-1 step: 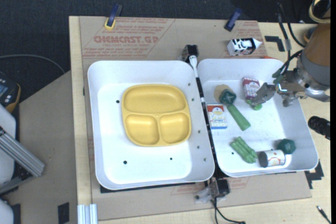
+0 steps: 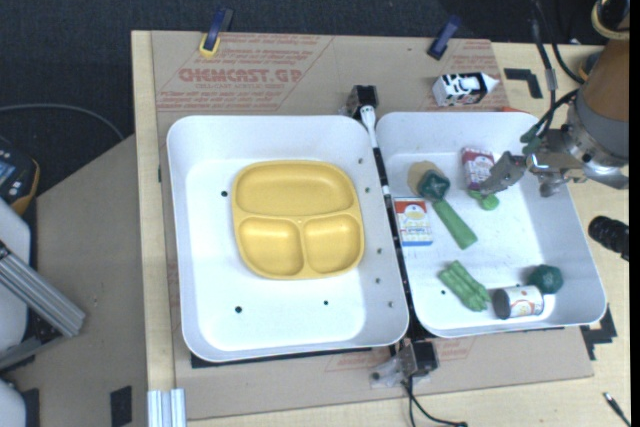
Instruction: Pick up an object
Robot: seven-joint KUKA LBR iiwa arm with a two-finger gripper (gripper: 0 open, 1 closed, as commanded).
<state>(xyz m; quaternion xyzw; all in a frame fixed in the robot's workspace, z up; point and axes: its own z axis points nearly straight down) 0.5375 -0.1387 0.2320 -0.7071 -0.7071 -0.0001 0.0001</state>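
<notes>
The claw (image 2: pixel 500 173) hangs beside a small crinkly packet (image 2: pixel 476 165); its grip cannot be told. The packet, judged light and slippery, is best pinched across its middle.

The tabletop (image 2: pixel 300 75) carries two shallow white bins side by side: left bin (image 2: pixel 200 215) and right bin (image 2: pixel 560 245). A small black-and-white object (image 2: pixel 465 87) lies behind the right bin.
</notes>
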